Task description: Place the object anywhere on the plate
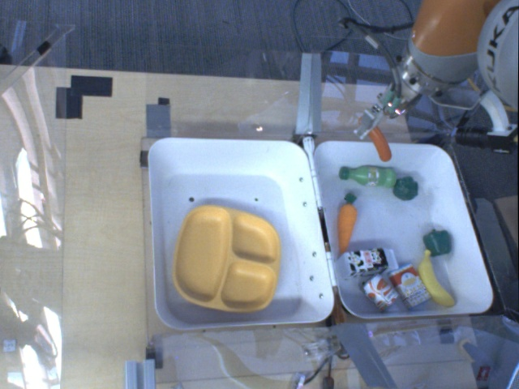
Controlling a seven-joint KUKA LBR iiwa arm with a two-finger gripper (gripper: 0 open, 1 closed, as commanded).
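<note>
Nearest sits the yellow plate (227,257), bare. Well right of the plate and higher, the gripper (381,122) pinches a small sausage (379,144). It should carry it over the plate before letting go.

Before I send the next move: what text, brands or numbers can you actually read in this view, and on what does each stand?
"KUKA", partly cut off by the frame's edge, on the grey arm.
Black-and-white carton: print too small to read.
Red and white carton: print too blurred to read.
Orange and grey carton: label too blurred to read.
Green bottle: label not readable.
Yellow plate: no marking.
</note>
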